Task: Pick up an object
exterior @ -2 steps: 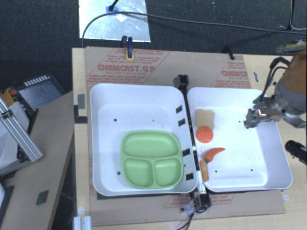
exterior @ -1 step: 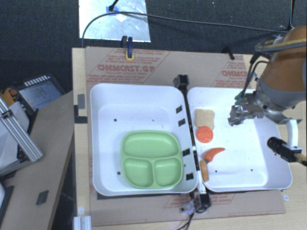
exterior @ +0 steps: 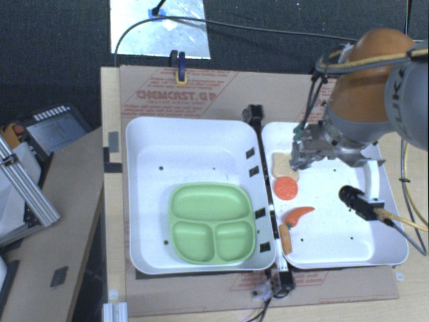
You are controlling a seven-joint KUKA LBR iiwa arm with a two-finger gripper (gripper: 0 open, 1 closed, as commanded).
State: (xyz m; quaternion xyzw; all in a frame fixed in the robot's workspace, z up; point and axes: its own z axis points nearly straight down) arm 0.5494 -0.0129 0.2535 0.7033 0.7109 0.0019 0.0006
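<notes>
We judge the red disc (exterior: 287, 188) just below the gripper (exterior: 299, 154) light, stiff; grip its rim. Finger state: we cannot tell.

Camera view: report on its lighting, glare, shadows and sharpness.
Camera view: even, soft light; strong glare on the foil sheet above the bench; faint shadows under the green tray and the claw; the right bin looks washed out; overall slightly soft.

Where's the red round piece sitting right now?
The red round piece lies in the right bin, near its left wall, just below the gripper and above the orange curved piece.
</notes>
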